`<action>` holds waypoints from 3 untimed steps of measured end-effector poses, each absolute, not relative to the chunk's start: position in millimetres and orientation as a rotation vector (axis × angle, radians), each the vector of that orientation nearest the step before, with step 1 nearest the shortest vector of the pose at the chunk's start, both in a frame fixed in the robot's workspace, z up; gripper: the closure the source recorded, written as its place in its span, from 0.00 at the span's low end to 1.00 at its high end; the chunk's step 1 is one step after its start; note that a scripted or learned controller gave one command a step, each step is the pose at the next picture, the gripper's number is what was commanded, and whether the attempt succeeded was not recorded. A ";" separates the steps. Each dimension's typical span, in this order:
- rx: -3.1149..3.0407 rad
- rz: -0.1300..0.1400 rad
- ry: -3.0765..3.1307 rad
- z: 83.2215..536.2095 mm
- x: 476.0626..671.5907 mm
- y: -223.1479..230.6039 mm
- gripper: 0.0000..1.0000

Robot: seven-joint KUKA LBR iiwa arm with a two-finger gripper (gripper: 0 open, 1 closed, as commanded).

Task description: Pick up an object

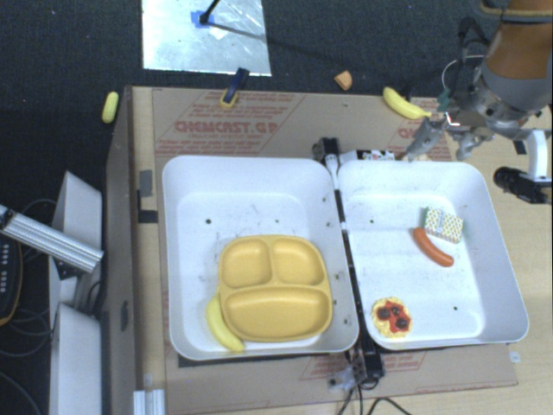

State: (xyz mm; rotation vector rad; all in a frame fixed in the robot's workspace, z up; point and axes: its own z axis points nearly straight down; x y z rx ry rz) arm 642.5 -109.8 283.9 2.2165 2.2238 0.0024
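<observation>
The grey arm's pincer (442, 140) hovered open and empty above the right white bin's (498, 242) far rim, needing to descend toward the orange sausage (434, 247).

The light is bright and even, and the two white bins (259, 180) look very bright, a bit washed out. A shiny silver sheet (206, 24) at the top glares with patchy white spots, while the dark floor (52, 41) around it looks grainy. Shadows are soft and small, and the whole picture is a little fuzzy, so small marks are hard to read.
</observation>
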 end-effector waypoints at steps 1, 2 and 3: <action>2.222 -0.003 2.223 141.9 600.0 -146.6 0.00; 2.214 0.008 2.218 88.9 599.7 -161.1 0.00; 2.207 0.010 2.210 101.2 601.5 -163.7 1.00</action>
